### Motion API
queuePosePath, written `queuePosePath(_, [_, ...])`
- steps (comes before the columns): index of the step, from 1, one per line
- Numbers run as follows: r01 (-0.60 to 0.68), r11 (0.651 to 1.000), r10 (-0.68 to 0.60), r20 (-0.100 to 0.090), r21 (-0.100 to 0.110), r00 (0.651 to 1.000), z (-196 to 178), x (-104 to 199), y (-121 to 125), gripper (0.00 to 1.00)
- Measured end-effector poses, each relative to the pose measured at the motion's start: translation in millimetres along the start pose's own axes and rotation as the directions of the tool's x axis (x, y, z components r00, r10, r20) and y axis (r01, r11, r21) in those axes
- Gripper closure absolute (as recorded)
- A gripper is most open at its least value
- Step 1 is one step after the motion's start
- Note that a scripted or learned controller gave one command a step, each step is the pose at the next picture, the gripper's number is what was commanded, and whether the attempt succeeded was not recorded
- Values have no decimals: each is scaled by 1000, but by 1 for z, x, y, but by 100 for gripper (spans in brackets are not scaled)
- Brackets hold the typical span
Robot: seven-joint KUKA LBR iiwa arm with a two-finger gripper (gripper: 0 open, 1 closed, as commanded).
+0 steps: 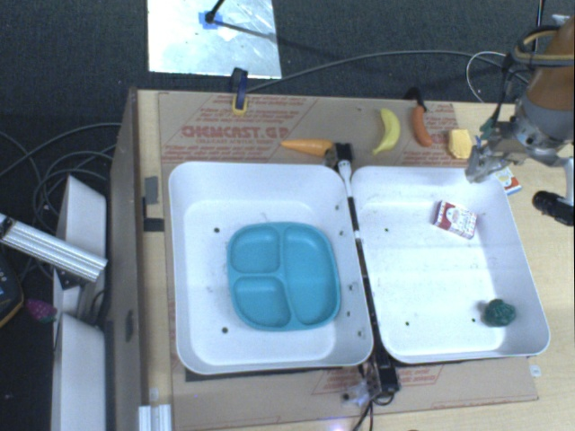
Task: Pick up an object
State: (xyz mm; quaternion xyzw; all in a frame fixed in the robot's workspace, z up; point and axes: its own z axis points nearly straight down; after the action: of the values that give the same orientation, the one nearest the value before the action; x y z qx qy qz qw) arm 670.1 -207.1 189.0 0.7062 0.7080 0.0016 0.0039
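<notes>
One red carton (455,220), one green ball (499,312) — right bin (422,339); tool (480,171) above.

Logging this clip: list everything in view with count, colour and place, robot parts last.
bins: 2, white, side by side on the bench
divided tray: 1, blue, in left bin
small carton: 1, red and white, right bin, upper part
lumpy object: 1, dark green, right bin, near corner
carrot: 1, orange, behind bins
banana: 1, yellow, behind bins
sausage-like toy: 1, orange-red, beside banana
block: 1, yellow, behind right bin
gripper: 1, grey, above right bin's far right corner
</notes>
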Motion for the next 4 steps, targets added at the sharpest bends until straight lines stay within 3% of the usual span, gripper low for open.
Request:
queuePosePath(1, [1,1000,-1,-1,4,1000,2,1,-1,0])
queuePosePath(4, [1,1000,-1,-1,4,1000,2,1,-1,0])
